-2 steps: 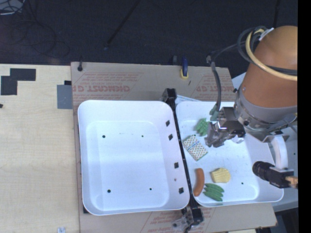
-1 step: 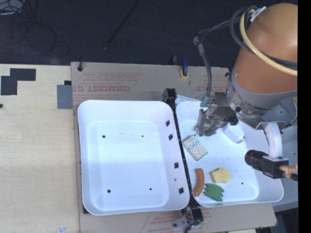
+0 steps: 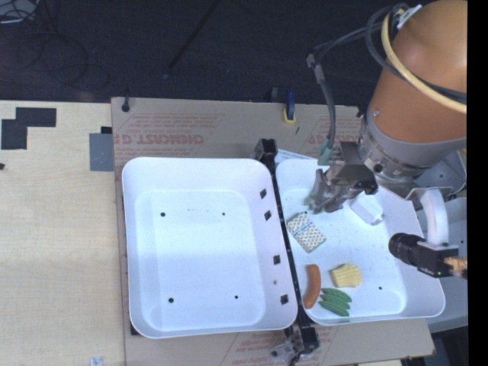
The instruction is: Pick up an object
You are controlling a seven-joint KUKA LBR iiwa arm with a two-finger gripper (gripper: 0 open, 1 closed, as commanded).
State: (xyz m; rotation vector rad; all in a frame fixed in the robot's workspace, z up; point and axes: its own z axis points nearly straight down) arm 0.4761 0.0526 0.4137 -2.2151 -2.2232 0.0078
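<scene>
hovering – hand (image 3: 326,198) over right bin (image 3: 396,300) | patterned packet (image 3: 306,232) just beside

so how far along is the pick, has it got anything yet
Nothing looks picked. The end effector hangs over the right bin, with no item visibly between its fingers. The patterned packet, orange sausage, yellow piece and green pods all lie on the bin floor. In hand: the approach near the packet. Left: grasp and lift.
</scene>
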